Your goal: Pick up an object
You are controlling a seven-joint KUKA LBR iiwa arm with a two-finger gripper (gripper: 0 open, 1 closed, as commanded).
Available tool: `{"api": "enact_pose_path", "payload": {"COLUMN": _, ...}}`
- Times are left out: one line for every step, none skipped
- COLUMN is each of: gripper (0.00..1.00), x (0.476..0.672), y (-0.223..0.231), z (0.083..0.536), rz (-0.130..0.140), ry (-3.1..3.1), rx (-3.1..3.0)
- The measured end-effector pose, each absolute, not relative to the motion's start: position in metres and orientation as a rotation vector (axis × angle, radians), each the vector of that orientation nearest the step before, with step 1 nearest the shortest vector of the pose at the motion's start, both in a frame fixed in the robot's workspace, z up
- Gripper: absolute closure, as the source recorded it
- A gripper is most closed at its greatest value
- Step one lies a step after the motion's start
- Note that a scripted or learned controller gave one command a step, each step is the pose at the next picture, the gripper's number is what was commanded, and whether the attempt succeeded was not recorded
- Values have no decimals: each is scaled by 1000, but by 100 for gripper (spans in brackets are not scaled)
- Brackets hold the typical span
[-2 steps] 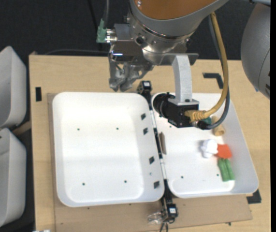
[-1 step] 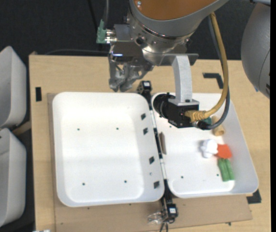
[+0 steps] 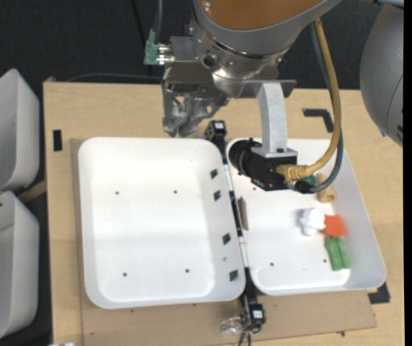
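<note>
looking down at a slant, we see two shallow white bins side by side on a tan bench (image 3: 61, 215). the left bin (image 3: 90, 193) and the right bin (image 3: 364, 258) meet along a hinged seam running toward 6 o'clock.

our arm (image 3: 256, 6) reaches in from the right, its orange band filling the top of the view at 12 o'clock. below the wrist, the gripper (image 3: 180, 121) hangs at the far rim of the left bin, near its far right corner. its metal fingers are blurred and bunched against the bench, so we cannot tell whether they are parted or closed, and we see nothing between them.

a grey bracket (image 3: 272, 121) drops from the wrist to a black camera unit (image 3: 263, 168) over the far part of the right bin, with a tan hose (image 3: 332, 128) curling into a brass fitting beside it.

the task's things lie in the right bin, toward its near right corner: a white lump (image 3: 310, 222), an orange piece (image 3: 334, 226) touching it on its right, and a green block (image 3: 338, 254) just beyond them toward 6 o'clock. from the gripper this cluster lies at about 4 o'clock, well apart, across the seam and in the other bin.

at 9 o'clock, off the bench, we see white moulded shapes (image 3: 0, 135) whose nature we cannot tell.
</note>
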State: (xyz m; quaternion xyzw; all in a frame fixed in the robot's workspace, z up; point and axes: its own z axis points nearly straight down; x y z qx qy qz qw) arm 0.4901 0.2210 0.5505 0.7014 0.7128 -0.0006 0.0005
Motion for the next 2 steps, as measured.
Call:
{"api": "enact_pose_path", "payload": {"gripper": 100, "x": 490, "y": 221, "z": 550, "rz": -2, "ry": 2239, "rx": 2202}}
{"api": "enact_pose_path", "payload": {"gripper": 100, "x": 490, "y": 221, "z": 550, "rz": -2, "ry": 2240, "rx": 2202}}
